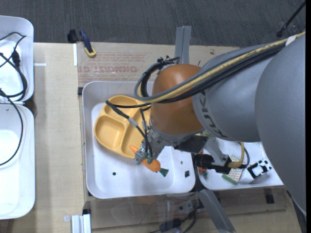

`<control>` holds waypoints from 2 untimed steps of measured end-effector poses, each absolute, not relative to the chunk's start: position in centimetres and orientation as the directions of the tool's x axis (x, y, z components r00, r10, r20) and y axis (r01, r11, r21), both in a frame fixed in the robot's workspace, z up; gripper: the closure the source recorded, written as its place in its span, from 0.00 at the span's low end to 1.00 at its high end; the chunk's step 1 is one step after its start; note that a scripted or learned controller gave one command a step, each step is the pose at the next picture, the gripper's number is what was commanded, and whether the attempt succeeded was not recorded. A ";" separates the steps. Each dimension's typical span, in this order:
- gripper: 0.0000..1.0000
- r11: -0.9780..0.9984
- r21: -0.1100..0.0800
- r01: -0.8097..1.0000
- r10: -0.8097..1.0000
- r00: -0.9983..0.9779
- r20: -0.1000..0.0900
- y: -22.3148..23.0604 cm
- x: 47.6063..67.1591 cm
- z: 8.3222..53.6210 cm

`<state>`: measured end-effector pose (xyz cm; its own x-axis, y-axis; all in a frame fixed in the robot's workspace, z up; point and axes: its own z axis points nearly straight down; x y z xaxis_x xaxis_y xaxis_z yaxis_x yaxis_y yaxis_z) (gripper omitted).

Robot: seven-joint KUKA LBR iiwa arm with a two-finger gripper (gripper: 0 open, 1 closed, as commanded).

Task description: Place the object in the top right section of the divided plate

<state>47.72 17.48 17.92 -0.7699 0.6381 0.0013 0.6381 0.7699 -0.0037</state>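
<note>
The arm reaches in over the white bin, its orange band covering much of the bin's far side. Its fingers hang low at the near-right edge of the yellow divided plate, pointing down toward the bin floor. The pictures do not let me tell how far the fingers are spread, or whether anything sits between them.

The object, a small toy carrot with an orange body and a green leafy end, lies just below and to the right of the fingers, on the bin floor and close against them; whether it touches them is unclear. It is outside the plate, just off its near-right rim.

The plate lies to the left of the fingers and slightly beyond them, with 3 compartments partly visible; its right part is hidden under the arm.

Further right of the fingers, a 2nd white bin holds a small black-and-white item. The worktop carries both bins.
</note>
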 end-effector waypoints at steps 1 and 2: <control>1.00 0.868 -0.002 0.496 0.496 -0.868 0.000 20.7 47.8 17.7; 1.00 0.873 0.000 0.487 0.487 -0.873 -0.003 13.4 53.3 34.2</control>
